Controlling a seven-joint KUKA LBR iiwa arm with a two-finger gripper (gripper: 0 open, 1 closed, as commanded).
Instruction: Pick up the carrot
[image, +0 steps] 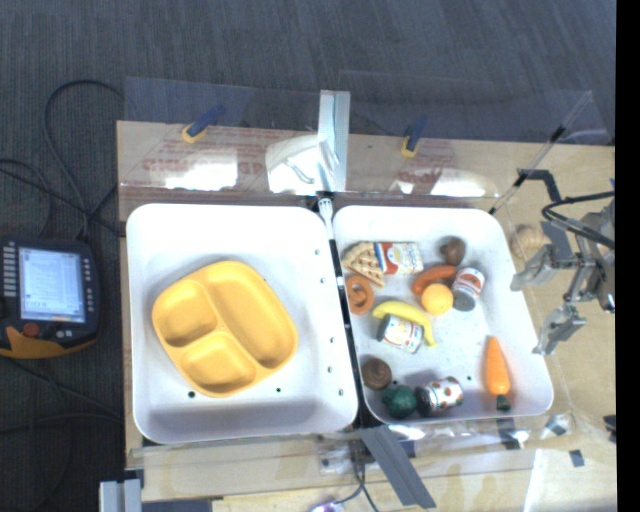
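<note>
An orange carrot (496, 369) lies in the near right corner of the right-hand white bin (520, 300), its dark green stem end pointing toward the near rim and its length running roughly near to far. It sits a little apart from the other toy foods, which should leave room on both sides for a grasp. Just to its left, along the near wall, rest a small can (442, 394) on its side, a dark green round vegetable (400, 401) and a brown doughnut-shaped item (376, 372). Farther in, a banana (404, 315) overlaps a second can (402, 335), beside an orange fruit (436, 299), a sausage (432, 276), a third can (468, 283), a waffle (364, 262), and a flat red and white packet (401, 257). The left-hand bin (150, 400) holds a yellow divided tray (223, 325). The gripper (575, 290) hovers outside the right bin, beyond its right rim and far of the carrot, apparently not yet reaching in; the metal framework there is too tangled to say whether its grasp is apart or together, and nothing appears held. A teach pendant (48, 295) lies on the dark floor at far left.
</note>
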